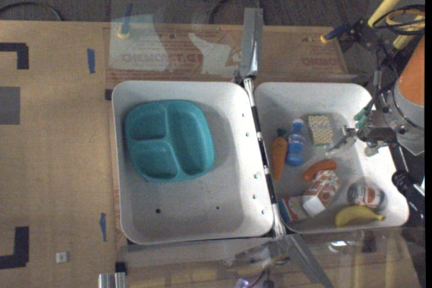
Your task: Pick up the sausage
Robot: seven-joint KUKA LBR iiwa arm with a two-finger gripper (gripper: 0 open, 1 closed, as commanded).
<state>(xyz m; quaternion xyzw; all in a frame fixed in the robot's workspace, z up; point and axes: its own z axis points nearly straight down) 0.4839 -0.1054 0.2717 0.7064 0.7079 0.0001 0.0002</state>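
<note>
teal divided plate (169,139) in left bin (128,212). in right bin (398,212): carrot (279,154), blue bottle (295,143), sausage (319,169) mid-bin above carton (320,191), banana (358,215). gripper (352,135) up right of sausage, apart from it; finger gap impossible to tell.

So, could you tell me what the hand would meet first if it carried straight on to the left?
Probably the yellow sponge, which lies just left of the hand; depth is unclear.
</note>
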